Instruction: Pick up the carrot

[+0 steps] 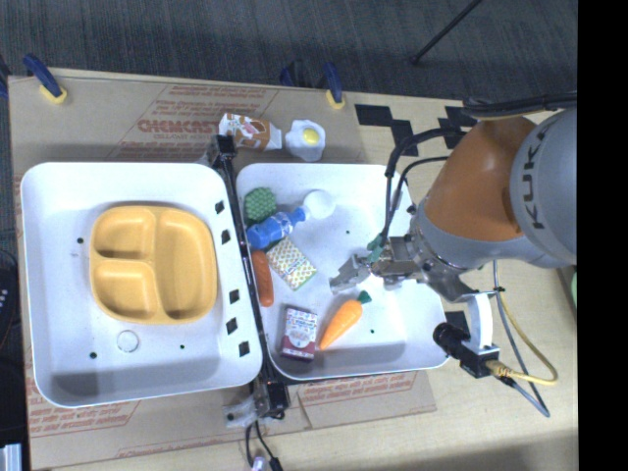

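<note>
Hard to make out: pincer (349, 272) small, grey and blurred against the white bin floor, so cannot tell whether wide or narrow. Nothing seen gripped in it. Arm (491, 204) cut off at the right, grey with orange band, bulking over the right bin's far rim. Small carton (245, 130) and yellow-and-white item (306, 138) up beyond the pincer, outside the bins, too blurred to name further. Print on the little box (299, 332) unreadable.

Underfoot: brown cardboard sheet (196, 111) with red lettering, held by blue clamps (44, 77) at the far edge, on a tan bench; dark carpet (196, 13) beyond. Two white bins side by side: right bin (412, 356) under the pincer, left bin (39, 263) well off to the pincer's left, bearing a yellow divided tray (152, 261). Cables (520, 361) looping below the arm.

Carrot (339, 324) lying in the right bin, just below the pincer and apart from it, tilted, green top toward the pincer, tip toward the little box. Patterned packet (291, 263) just left of the pincer; blue bottle (275, 227) and green item (260, 204) up and to its left; a reddish stick-shaped item (263, 278) farther left by the bin wall.
</note>
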`<state>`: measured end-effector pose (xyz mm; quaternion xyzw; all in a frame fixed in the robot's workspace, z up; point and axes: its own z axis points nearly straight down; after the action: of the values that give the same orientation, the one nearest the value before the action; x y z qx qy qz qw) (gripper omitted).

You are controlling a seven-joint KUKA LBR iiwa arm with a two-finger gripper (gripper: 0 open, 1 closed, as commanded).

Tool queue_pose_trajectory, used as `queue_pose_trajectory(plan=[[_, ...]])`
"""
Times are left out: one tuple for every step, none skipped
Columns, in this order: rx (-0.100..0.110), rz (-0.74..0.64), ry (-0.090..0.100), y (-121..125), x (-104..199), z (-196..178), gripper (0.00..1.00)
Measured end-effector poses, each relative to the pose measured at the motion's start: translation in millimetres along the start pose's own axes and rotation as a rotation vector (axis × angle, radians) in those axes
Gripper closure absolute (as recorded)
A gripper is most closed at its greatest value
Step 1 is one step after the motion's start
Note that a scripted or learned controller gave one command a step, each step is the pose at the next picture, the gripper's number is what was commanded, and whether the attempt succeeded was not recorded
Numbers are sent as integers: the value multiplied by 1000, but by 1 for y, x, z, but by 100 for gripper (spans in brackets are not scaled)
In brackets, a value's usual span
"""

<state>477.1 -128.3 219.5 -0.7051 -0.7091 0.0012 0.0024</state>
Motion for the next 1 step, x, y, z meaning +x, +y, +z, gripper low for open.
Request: queue_pose_trajectory(plan=[[-11,-112,-3,3,6,125,0]])
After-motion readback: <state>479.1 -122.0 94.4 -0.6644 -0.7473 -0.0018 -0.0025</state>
